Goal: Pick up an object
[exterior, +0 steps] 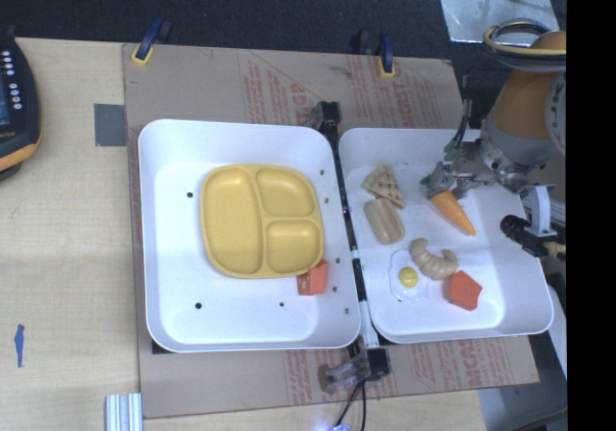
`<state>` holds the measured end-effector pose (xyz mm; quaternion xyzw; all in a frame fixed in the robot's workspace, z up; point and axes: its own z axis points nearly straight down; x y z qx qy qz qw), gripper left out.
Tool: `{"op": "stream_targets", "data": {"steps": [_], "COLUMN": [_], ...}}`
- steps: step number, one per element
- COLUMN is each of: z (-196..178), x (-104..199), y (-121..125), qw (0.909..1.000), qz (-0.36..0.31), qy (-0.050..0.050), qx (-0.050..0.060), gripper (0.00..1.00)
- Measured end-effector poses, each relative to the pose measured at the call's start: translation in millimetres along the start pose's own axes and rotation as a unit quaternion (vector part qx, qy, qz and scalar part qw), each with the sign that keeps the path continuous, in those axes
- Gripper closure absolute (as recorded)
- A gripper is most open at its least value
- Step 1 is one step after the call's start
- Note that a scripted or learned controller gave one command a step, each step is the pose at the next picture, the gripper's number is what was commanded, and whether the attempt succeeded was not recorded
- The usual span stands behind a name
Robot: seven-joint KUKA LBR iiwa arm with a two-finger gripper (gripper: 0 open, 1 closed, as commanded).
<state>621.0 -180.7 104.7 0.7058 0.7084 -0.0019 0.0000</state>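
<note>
My fingers (450, 179) sit in the right bin (520, 323), clamped on the carrot's (454, 211) thick end. Carrot lies diagonal, tip pointing down-right, long axis running from the fingers toward the bin's right side.

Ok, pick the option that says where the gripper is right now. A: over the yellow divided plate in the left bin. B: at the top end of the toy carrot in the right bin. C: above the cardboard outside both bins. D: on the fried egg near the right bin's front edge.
B: the gripper sits at the upper end of the toy carrot in the right bin.
</note>
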Motion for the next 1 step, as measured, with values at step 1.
{"op": "stream_targets", "data": {"steps": [1], "z": [-110.8], "x": [66.7], "y": [-43.3], "qw": [1.0], "qz": [-0.002], "qy": [0.002], "qx": [-0.003], "gripper": [1.0]}}
